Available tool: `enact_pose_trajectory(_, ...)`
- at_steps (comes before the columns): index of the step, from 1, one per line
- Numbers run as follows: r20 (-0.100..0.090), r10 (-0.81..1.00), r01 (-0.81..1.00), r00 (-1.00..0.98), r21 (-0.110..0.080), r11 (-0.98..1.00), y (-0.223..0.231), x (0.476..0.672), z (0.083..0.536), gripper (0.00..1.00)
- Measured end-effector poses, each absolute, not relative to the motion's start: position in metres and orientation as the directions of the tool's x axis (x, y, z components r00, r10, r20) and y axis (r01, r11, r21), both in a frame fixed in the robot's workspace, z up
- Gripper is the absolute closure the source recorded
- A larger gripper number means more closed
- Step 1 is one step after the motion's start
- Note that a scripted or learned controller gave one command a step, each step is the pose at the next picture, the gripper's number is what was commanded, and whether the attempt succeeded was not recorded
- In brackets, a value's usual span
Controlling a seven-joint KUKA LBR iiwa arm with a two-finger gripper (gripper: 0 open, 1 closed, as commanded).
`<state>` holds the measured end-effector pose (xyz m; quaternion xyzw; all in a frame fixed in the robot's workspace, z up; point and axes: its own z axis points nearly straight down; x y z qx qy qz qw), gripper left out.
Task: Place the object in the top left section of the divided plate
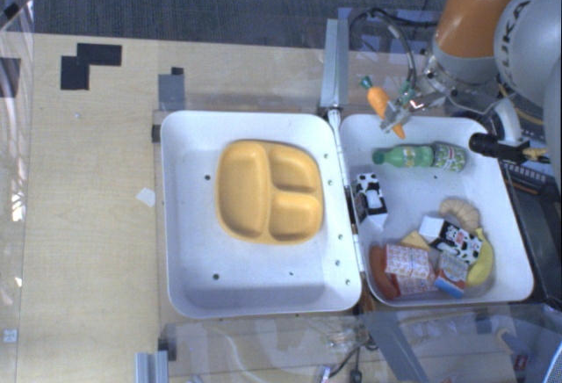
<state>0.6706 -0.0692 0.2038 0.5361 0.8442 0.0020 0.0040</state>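
Observation:
A yellow divided plate (269, 191) lies in the left white bin (193, 285); it has one long section on its left and two smaller ones on its right, all bare. A small orange carrot (378, 98) with a green top hangs tilted over the back left corner of the right bin (518, 276). My gripper (399, 112) is shut on the carrot's lower half, and the orange tip pokes out below the fingers. The gripper is to the right of and behind the plate, past the divider between the bins.
In the right bin lie a green bottle (421, 156) on its side, a black-and-white carton (371, 194), a croissant (463, 213), a banana (484, 262), a red packet (406, 270) and several small cartons. Cables (395, 21) trail behind the arm.

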Motion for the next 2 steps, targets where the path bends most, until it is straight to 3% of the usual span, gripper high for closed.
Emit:
enact_pose_trajectory(1,-0.004,0.833,0.833,-0.553,0.008,0.553,0.0184,0.6701,0.2128,1.0)
enact_pose_trajectory(2,-0.004,0.833,0.833,-0.553,0.008,0.553,0.0181,0.6702,0.2129,0.0)
